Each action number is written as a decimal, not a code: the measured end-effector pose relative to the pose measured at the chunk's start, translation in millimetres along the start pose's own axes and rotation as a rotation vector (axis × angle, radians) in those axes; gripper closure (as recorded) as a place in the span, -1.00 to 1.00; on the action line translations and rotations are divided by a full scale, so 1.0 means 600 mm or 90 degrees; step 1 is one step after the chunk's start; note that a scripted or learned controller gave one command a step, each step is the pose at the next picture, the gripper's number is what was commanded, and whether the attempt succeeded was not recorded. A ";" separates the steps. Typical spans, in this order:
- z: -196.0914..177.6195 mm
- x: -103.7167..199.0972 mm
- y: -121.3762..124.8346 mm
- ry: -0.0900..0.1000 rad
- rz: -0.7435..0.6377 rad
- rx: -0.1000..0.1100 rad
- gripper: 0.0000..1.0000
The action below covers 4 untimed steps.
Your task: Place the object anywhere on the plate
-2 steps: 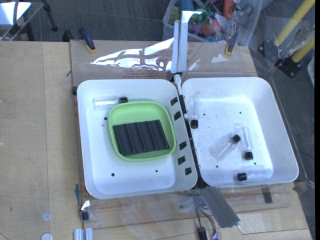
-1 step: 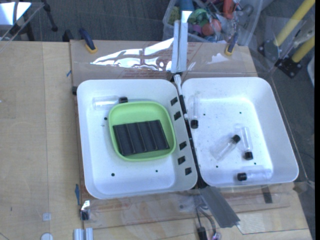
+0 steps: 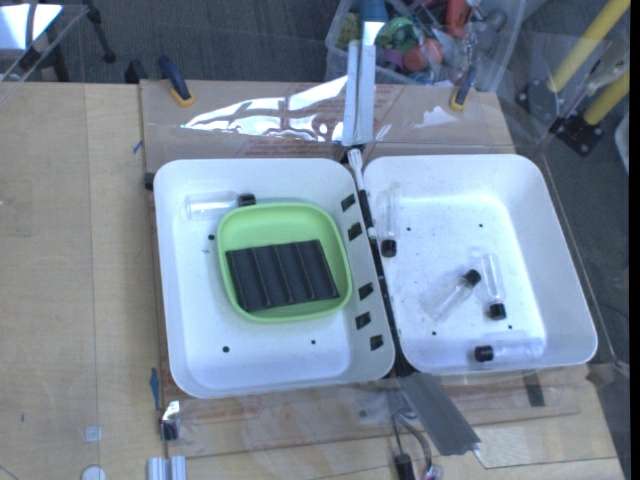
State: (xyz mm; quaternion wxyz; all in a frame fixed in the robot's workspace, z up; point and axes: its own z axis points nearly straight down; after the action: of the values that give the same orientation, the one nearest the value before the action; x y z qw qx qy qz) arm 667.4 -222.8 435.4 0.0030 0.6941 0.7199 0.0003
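At the near edge of the bench, a grey strip of tape [image 3: 440, 426] and some cables lie just outside the two white bins. Next in, the right bin [image 3: 560, 268] holds loose clear tubes with black caps: one [image 3: 512, 348] lying along the near wall, one [image 3: 490, 280] further in, a slanted one [image 3: 450, 293] beside it, and one [image 3: 385, 223] close to the middle seam. A row of black clips [image 3: 362, 293] runs along that seam. In the left bin [image 3: 180, 353] sits the green plate [image 3: 232, 230], and a black ribbed block [image 3: 282, 274] lies flat on it, roughly centred, long axis running left to right with a slight tilt and green rim showing all round. If the block is the object meant (my reading, not certain), the placing looks done. Any reach from the right must cross the whole right bin and the raised seam to get to the plate, so the plate is the far target. The bin floor nearer than the plate is bare and offers room. One more tube [image 3: 212, 206] lies just beyond the plate's far-left rim, close enough to be knocked. How wide the gripper stands I cannot tell. Farthest off, a clear tub of coloured bits [image 3: 430, 18] sits behind the bins.
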 end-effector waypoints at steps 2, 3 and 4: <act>0.000 0.000 0.000 0.000 0.092 0.000 -1.00; 0.000 0.001 0.000 0.000 0.092 0.000 -1.00; 0.000 0.001 0.000 0.000 0.092 0.000 -1.00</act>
State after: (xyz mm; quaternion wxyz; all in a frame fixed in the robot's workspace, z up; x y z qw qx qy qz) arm 667.5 -222.4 435.3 0.0030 0.7442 0.6679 0.0005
